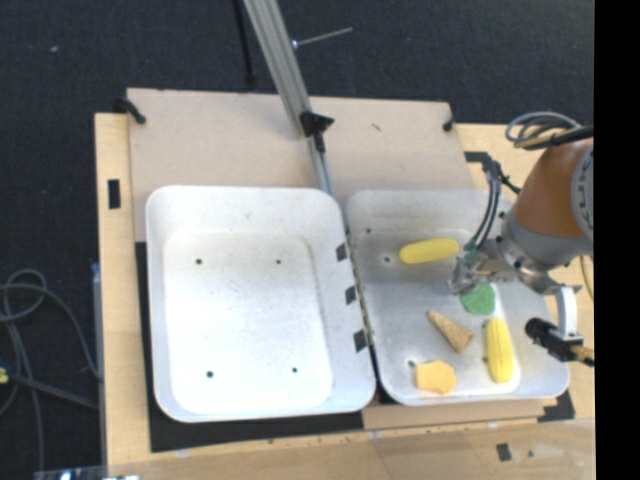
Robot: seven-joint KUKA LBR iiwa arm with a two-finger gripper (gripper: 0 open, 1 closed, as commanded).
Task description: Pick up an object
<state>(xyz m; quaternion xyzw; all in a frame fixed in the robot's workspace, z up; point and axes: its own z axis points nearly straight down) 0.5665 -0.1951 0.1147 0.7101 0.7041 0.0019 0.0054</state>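
- The arm (548, 203) comes in from the right of the camera view, its orange band sitting above the grey wrist, and it bends down into the right-hand bin (395, 218).
- The pincer (470, 278) is low in that bin, about the middle of its right half, and from here I cannot tell how it is set; the metal parts blur together at the tip.
- Just below the pincer and a shade to the right lies a small green object (480, 301), so close that its top edge runs under the tip. Whether the two touch I cannot make out.
- Up and to the left of the pincer lies a yellow corn-like piece (429, 252), on its side, near but apart.
- Below the pincer, past the green object, is a tan cone-shaped piece (451, 330), lying with its point to the upper left.
- Further down and to the left, near the bin's front rim, sits a yellow-orange chunk (435, 377).
- Down and to the right of the pincer a second yellow corn-like piece (499, 350) lies lengthways, just beside the tan cone.
- Well off to the left of the pincer is the left-hand bin (160, 218), white and shallow, side by side with the other one.
- Both bins rest on the table (230, 133), a pale board, and a metal post (275, 43) rises from its far side, up and left of the pincer.
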